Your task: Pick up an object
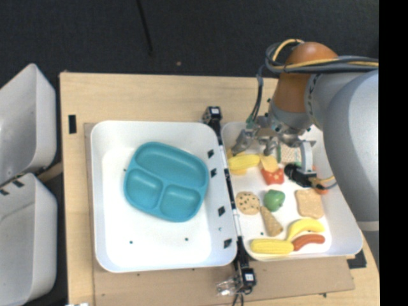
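My gripper (254,148) hangs over the far left part of the right bin (341,218), pointing down. Its fingers stand apart, one finger (238,146) near the bin's left wall. Nothing sits between them. Just in front of the fingertips lies a yellow toy food piece (243,164). Beside it are a yellow and red fries box (270,165) and a red tomato (275,178).
The right bin also holds a green pepper (274,199), a cookie (247,202), toast (309,203), a cone (271,222), a banana (305,225), a sausage (308,240) and corn (271,247). A blue divided plate (167,181) lies in the left bin (108,234).
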